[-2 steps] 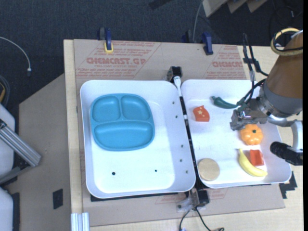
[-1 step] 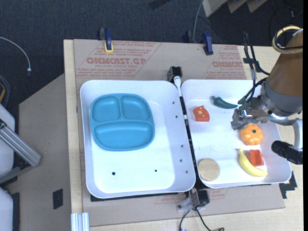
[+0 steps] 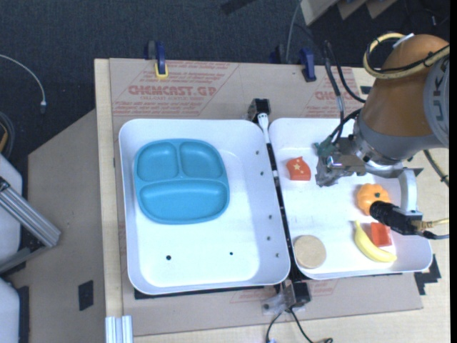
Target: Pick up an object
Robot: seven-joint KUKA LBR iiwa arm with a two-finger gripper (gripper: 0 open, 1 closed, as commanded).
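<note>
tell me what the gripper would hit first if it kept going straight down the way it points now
Most likely the bare white floor of the right bin. The gripper points down just right of the red block, which seems slightly off its line. Depth is hard to judge from this slanted view, so it could clip that block.

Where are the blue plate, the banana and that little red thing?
blue plate point(image 3: 182, 181): camera view, on its divider ridge.
banana point(image 3: 371, 247): camera view, on its yellow curve.
red thing point(image 3: 298, 168): camera view, on its top face.

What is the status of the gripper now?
Gripper low over right bin, holding nothing visible. Red piece just beside it. Orange fruit, banana apart.
</note>
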